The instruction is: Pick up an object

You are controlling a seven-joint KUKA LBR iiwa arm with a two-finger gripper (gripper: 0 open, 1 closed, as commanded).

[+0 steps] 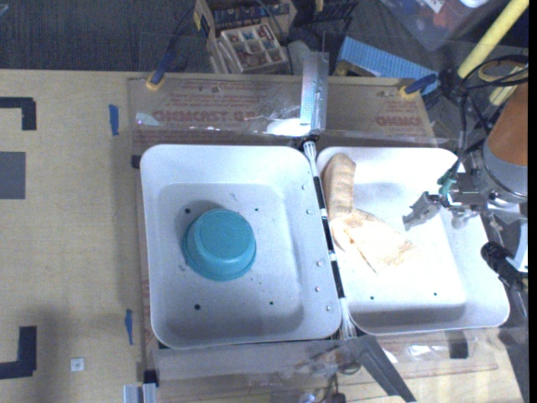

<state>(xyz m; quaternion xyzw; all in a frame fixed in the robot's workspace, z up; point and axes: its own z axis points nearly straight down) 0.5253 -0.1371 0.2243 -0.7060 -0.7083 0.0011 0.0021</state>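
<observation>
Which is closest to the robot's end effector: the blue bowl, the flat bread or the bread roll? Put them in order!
From the end effector, in the camera view:
1. Flat bread, lying in the right bin just to the end effector's left.
2. Bread roll, at the right bin's left wall.
3. Blue bowl, upside down in the middle of the left bin.

A bowl (220, 243) sits in the left bin (159, 170) — two loaf-like pieces (352, 217) lie in the right bin (470, 300).

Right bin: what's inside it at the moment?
The right bin holds a tan, bread-like piece against its left wall and a pale crumpled item beside it. The gripper hangs above the bin's right part. The floor beneath these items is covered.
</observation>
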